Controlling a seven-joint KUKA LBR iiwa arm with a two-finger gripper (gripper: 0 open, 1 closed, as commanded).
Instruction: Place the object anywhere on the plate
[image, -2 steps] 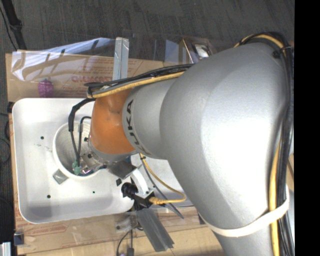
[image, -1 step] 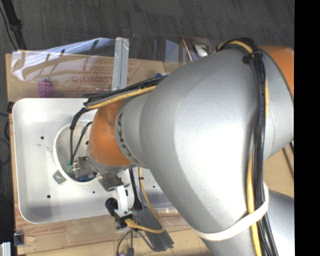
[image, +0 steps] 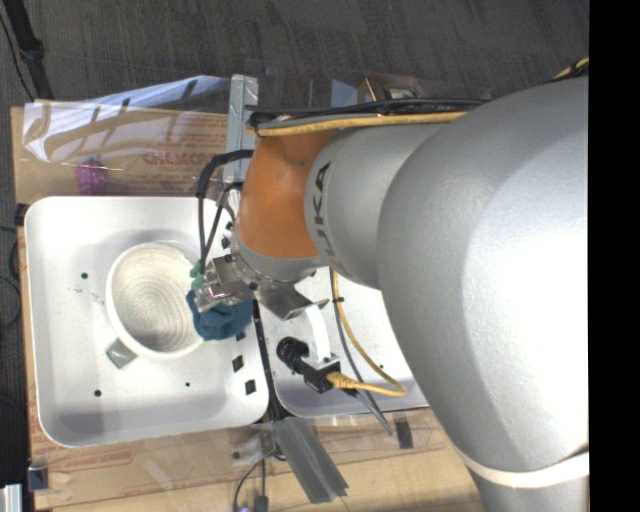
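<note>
Gripper (image: 212, 290) over plate's (image: 150, 300) right edge in left bin (image: 60, 400), above blue cloth (image: 222, 320); grip state unclear.

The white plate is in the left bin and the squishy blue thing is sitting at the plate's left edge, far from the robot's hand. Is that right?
Not quite. The plate is in the left bin, but the camera view shows the blue object at the plate's right edge, directly under the gripper, not far from it.
</note>
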